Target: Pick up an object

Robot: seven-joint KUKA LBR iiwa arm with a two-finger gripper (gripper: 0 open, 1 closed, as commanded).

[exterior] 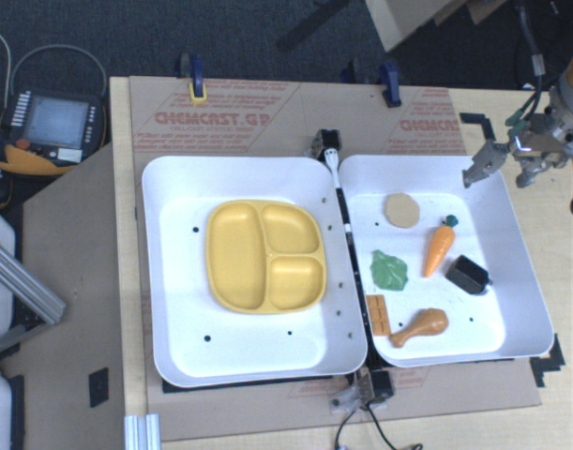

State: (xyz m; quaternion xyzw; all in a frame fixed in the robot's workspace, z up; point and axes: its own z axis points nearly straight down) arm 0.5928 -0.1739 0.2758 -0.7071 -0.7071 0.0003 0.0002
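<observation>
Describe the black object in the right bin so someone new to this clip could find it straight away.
Start at the right bin, the one holding small toy foods rather than the yellow tray. Look toward its right side, just below and right of the carrot. The black block lies there, tilted: the only dark, boxy item among the colourful, rounded pieces.

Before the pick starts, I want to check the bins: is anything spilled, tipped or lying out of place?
Nothing stands out. The yellow divided plate sits flat in the left bin; the toy foods lie apart in the right bin.
</observation>
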